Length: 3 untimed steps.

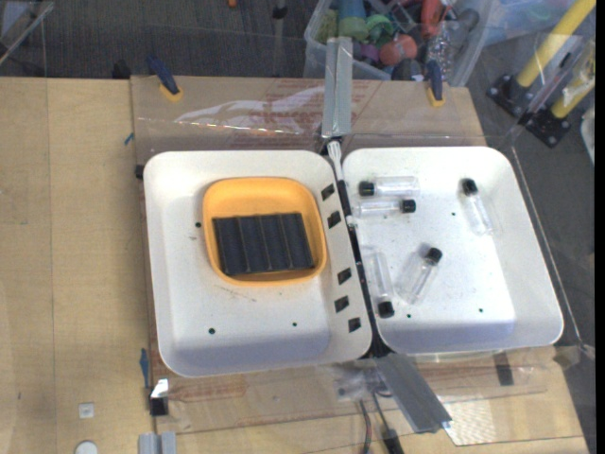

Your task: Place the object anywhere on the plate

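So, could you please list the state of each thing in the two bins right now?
Orange plate: flat in the left bin, bearing a dark ribbed slab.
Vial near the divider, top: lying down, black cap at its left end.
Vial just below it: lying down, cap at its right end.
Vial at upper right: lying down, cap at the top.
Middle vial: lying slanted, cap uppermost.
Lowest vial: lying by the divider, cap at the bottom.

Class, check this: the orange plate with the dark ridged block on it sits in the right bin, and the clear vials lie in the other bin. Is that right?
Not quite. The camera view shows the plate, with the block on it, in the left bin. The vials lie in the right bin.
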Available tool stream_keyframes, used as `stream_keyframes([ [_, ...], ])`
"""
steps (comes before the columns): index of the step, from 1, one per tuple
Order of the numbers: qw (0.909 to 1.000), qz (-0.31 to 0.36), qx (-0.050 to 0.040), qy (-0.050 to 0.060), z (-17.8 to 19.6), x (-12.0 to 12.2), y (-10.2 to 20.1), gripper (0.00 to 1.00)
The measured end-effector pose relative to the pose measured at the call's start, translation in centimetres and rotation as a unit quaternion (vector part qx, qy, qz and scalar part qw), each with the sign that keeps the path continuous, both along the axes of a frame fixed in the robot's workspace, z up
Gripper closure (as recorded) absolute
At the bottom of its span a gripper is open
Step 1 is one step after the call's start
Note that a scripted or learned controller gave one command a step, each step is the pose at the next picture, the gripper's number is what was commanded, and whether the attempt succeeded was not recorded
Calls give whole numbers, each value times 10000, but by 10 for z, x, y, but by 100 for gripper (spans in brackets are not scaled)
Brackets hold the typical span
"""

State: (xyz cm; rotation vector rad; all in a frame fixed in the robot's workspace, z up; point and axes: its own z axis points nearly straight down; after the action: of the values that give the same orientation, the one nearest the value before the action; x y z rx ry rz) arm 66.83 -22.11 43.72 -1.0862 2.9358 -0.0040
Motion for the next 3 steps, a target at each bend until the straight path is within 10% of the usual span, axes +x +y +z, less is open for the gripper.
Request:
stream_keyframes([
  [1,9804,1968,-14,1,-1,0,0,100],
  [3,8685,4956,-36,2,-1,0,0,100],
])
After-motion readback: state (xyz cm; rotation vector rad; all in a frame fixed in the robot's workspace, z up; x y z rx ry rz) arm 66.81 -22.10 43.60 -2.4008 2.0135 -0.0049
